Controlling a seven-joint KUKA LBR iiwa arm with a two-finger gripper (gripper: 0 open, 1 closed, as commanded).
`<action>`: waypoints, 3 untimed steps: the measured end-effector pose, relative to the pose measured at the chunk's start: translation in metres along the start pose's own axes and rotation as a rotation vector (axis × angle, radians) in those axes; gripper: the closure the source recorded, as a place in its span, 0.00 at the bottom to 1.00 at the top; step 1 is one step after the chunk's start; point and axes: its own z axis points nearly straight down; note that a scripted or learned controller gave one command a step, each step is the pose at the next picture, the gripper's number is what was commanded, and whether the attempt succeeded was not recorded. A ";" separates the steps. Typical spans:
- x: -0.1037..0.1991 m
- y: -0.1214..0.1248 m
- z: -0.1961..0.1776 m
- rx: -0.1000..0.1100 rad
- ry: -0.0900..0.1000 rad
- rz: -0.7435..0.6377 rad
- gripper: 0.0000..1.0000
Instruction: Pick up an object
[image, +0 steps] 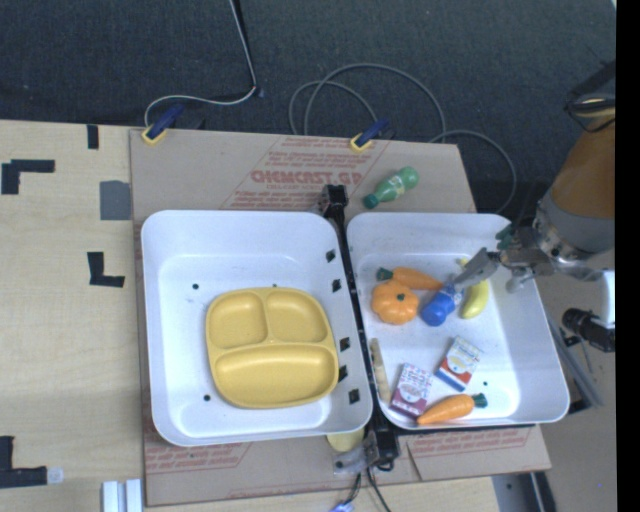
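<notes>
The right bin (520, 330) holds an orange pumpkin toy (394, 303), a carrot (416, 278) behind it, a blue round toy (437, 310) and a small yellow banana-like piece (475, 298). Nearer the front lie a dark red carton (411, 388), a white and red carton (457, 365) and a second carrot (447, 407). My gripper (466, 276) reaches in from the right, low over the bin, its tip just above the blue toy and beside the yellow piece. Nothing is visibly lifted.
The left bin (170, 250) holds a yellow divided plate (272, 345). A green bottle (390, 186) lies on the cardboard behind the right bin. Cables loop on the dark floor at the back. The arm's body (585, 200) stands over the right bin's far right corner.
</notes>
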 end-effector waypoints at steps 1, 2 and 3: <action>0.043 0.058 0.104 -0.021 0.001 -0.002 0.00; 0.075 0.009 0.119 -0.006 -0.001 0.002 0.00; 0.087 -0.057 0.099 0.006 0.004 0.004 0.00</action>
